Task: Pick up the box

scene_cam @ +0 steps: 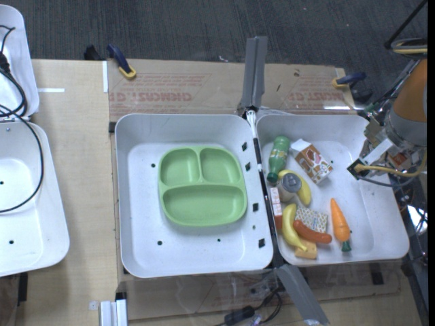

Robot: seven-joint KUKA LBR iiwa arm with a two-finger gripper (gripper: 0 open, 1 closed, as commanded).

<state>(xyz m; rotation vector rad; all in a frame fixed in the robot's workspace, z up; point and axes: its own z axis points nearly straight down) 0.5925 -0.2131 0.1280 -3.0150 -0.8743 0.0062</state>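
Two shallow white bins sit side by side on a pale wooden surface. The left bin holds a green divided plate. The right bin is crowded. The box, a small white carton with red print, lies skewed toward the bin's far side, near a green bottle and a can, with a banana and a carrot closer to me.

The arm reaches in from the right, and its tool hangs by the right bin's right rim, apart from the box.

The box's skew could let it twist or slide away from a grip that closes off-centre. A low approach might also nudge the can or bottle.

I cannot tell whether the tool is apart or together, as it is small, blurred and tangled with cabling. Most of the arm is cut off at the edge.
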